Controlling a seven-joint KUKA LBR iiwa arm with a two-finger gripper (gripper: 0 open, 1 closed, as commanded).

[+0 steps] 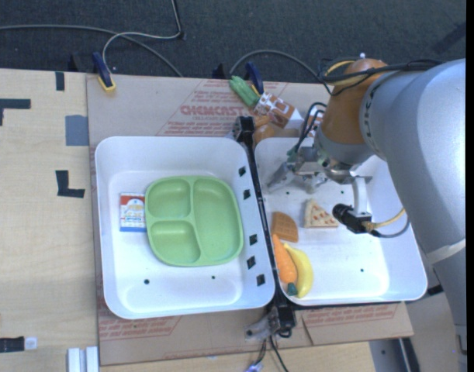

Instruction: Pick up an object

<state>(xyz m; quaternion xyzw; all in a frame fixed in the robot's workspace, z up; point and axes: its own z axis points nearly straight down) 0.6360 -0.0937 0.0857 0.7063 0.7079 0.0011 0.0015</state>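
Note:
My gripper (302, 175) hangs over the back left part of the right bin (368, 273), its grey fingers spread open with nothing between them. Just in front of it on the bin floor lies a tan triangular wedge (320, 215). A brown bread-like piece (284, 225) sits against the bin's left wall. In front of that piece lie an orange carrot (282, 262) and a yellow banana (301, 268), side by side. The left bin (116, 285) holds a green divided plate (195, 219) and a small printed card (132, 211) to the plate's left.
The arm's grey body and orange band (349, 118) cover the right bin's back right corner. A black cable connector (353, 218) hangs beside the wedge. Behind the bins lie a green clamp (244, 91) and a small brown packet (272, 113). Clips line the divider (252, 208).

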